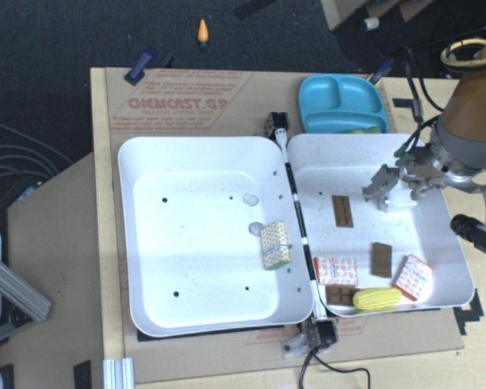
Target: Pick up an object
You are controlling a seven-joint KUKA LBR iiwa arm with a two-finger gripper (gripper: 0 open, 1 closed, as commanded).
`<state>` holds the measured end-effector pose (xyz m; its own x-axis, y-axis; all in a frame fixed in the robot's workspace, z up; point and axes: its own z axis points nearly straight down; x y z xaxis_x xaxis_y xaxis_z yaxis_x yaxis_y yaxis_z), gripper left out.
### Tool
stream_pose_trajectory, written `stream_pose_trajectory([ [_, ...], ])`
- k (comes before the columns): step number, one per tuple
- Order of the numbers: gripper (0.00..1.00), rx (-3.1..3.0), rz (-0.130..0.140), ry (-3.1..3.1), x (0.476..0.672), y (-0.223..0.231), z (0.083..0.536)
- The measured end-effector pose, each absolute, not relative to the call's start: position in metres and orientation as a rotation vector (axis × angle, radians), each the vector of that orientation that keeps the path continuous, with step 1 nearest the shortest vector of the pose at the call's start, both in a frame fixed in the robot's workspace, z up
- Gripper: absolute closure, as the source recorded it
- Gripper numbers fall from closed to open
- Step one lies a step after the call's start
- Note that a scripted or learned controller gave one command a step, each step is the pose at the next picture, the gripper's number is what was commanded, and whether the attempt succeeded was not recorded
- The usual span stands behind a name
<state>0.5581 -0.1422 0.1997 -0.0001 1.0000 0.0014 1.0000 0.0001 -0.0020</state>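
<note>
The right bin (437, 217) holds a brown bar (342, 211), a brown square piece (381, 258), two red-and-white packets (336, 270) (413, 276), a yellow corn cob (377, 299) and a dark piece (338, 295) by the front wall. In the left bin (186, 233), a small patterned box (275, 245) lies near the right wall, with two clear round bits (251, 200) just behind it. My gripper (386, 186) hangs over the back part of the right bin, right of and slightly behind the brown bar. Nothing shows in its grasp.
A blue divided plate (344, 104) sits on the bench behind the right bin. A blue clip (142, 65) lies at the bench's back left corner. The arm (470, 128) and its cables cover the right bin's back right corner.
</note>
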Motion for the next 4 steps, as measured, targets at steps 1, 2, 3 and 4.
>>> stream_pose_trajectory([
  [1,0.00,-2.221,0.000,-2.221,0.544,-0.131,0.084],
  [2,0.00,-2.221,-0.002,-2.223,0.649,-0.116,0.085],
  [3,0.00,-2.219,0.002,-2.219,0.570,-0.092,0.084],
  [4,1.00,-2.221,0.000,-2.219,0.570,-0.092,0.094],
])
